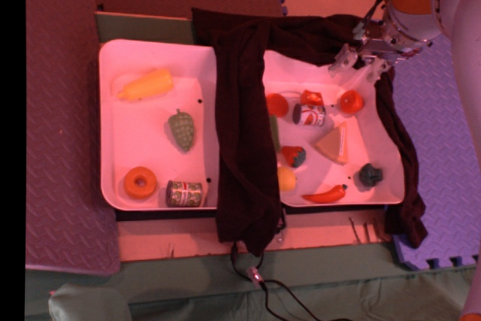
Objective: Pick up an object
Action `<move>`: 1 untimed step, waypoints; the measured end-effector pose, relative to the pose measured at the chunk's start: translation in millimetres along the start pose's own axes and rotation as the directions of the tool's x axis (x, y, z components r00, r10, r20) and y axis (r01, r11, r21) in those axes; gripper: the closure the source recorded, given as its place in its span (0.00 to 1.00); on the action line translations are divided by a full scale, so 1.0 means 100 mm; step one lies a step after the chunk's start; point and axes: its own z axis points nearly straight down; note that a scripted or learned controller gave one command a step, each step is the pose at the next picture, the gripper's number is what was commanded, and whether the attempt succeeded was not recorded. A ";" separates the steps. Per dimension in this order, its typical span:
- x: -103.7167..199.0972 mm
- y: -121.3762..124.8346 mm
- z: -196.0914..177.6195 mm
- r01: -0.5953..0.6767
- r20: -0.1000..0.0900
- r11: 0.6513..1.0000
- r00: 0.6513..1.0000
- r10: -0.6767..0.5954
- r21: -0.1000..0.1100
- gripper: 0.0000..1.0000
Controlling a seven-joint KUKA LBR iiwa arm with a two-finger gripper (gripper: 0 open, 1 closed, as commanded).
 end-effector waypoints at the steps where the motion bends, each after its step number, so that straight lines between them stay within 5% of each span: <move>1: 0.00 0.00 0.00 0.000 0.000 1.000 1.000 0.000 0.000 0.00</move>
